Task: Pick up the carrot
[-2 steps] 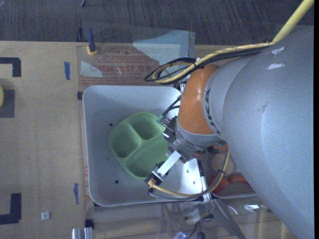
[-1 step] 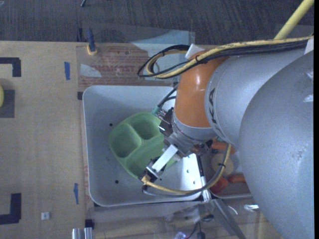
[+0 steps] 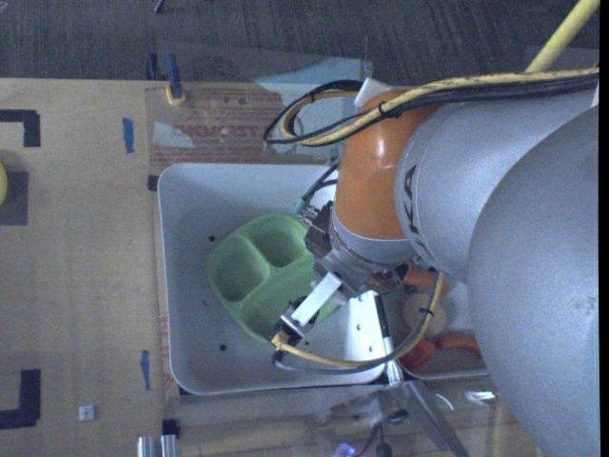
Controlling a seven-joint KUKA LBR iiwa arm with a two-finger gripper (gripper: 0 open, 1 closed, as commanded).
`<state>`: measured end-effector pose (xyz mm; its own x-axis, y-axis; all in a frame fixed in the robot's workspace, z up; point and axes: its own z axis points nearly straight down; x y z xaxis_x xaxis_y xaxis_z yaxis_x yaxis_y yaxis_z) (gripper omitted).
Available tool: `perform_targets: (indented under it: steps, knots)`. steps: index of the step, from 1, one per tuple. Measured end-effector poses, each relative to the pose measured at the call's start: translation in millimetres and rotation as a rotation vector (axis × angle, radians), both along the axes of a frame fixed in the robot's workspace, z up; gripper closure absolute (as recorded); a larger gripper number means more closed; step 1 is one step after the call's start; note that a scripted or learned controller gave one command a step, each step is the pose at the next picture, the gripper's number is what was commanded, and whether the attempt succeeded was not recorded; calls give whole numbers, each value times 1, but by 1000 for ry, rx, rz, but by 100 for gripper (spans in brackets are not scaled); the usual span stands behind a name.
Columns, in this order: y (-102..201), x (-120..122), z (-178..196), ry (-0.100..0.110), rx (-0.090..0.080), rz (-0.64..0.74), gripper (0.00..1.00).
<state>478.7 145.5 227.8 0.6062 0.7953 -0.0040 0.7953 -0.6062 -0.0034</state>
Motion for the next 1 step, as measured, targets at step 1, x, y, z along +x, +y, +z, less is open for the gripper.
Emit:
perform_targets:
  steps: [1]
  knots:
    - [-27,31,10,-3,1,2,100]
